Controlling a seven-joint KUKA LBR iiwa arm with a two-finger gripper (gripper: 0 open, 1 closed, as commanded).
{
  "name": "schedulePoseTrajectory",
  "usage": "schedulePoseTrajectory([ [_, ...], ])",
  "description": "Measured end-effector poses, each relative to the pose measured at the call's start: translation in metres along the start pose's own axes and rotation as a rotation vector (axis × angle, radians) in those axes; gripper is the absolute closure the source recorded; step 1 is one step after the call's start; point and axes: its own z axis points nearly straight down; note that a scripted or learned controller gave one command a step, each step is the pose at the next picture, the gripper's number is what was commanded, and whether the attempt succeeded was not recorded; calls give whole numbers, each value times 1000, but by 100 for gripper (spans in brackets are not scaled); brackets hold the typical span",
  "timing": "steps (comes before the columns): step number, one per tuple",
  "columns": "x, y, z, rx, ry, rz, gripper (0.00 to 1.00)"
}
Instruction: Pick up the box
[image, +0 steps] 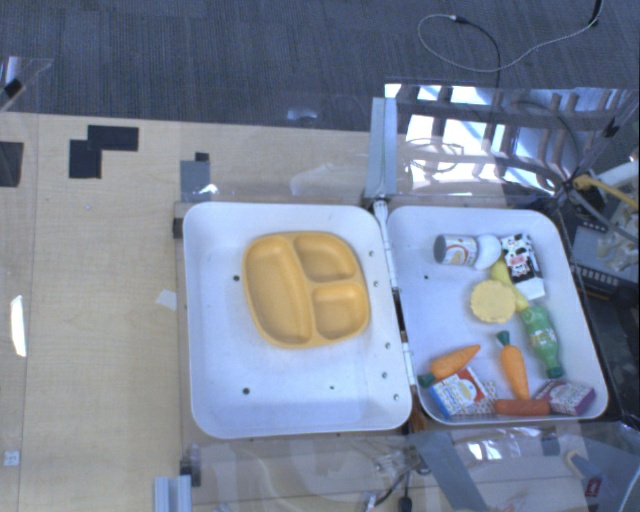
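Lying at the right bin's (585, 300) near edge, the small orange-and-white carton box (461, 391) is pointing its long axis toward the near-right corner; claw state: cannot tell.

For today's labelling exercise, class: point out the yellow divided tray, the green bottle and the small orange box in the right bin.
yellow divided tray (303, 288): camera view, on the ridge between its compartments.
green bottle (541, 338): camera view, on the middle of its body.
small orange box (462, 392): camera view, on its printed top face.
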Motion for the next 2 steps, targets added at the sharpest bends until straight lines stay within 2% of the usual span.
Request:
schedulePoseTrajectory([
  [1,-43,23,220,4,-4,5,100],
  [2,63,45,193,1,-1,-55,100],
])
